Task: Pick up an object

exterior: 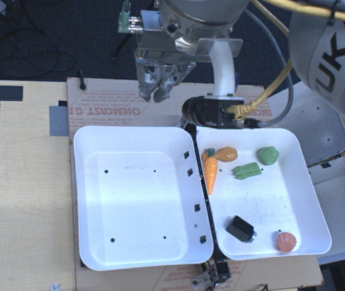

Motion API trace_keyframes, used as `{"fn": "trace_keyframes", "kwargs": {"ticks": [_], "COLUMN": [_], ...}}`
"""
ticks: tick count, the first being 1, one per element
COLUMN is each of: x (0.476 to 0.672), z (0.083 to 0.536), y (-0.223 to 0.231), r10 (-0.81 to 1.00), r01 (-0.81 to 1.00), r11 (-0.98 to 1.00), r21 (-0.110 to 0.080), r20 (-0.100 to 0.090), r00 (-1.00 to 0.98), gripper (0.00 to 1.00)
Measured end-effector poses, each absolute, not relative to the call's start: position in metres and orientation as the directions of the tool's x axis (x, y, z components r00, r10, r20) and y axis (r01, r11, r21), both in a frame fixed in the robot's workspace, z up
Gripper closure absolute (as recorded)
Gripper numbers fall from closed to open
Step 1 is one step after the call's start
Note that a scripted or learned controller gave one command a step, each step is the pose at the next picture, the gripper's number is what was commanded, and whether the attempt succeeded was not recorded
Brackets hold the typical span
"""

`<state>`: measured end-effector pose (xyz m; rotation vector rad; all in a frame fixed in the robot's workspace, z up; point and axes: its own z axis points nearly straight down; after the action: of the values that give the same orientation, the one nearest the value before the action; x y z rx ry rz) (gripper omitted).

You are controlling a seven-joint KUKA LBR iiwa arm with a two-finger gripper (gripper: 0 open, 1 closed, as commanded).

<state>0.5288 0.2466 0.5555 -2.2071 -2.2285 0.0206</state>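
Note:
My gripper [153, 93] hangs high above the back edge of the left bin [87, 147], its two fingers close together with nothing between them. In the right bin [308, 180] lie an orange carrot [210, 173], an orange oval piece [225, 154], a green round piece [268, 155], a green pod-shaped piece [246, 171], a black block [241, 228] and a pink-orange ball [285, 242]. All of them rest on the bin floor, well away from the gripper.
The arm's grey body [202, 11] and a yellow cable [269, 90] hang over the back of the bins. A black divider with clips [197, 187] joins the two bins. A cardboard sheet [111, 105] lies under them.

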Motion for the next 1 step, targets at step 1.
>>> {"fn": "trace_keyframes", "kwargs": {"ticks": [1], "x": [0.5286], "z": [0.5646], "y": [0.2475], "r10": [1.000], "r01": [1.000], "r11": [0.013], "r21": [-0.018], "r20": [-0.007], "r00": [-0.013], "gripper": [1.00]}}
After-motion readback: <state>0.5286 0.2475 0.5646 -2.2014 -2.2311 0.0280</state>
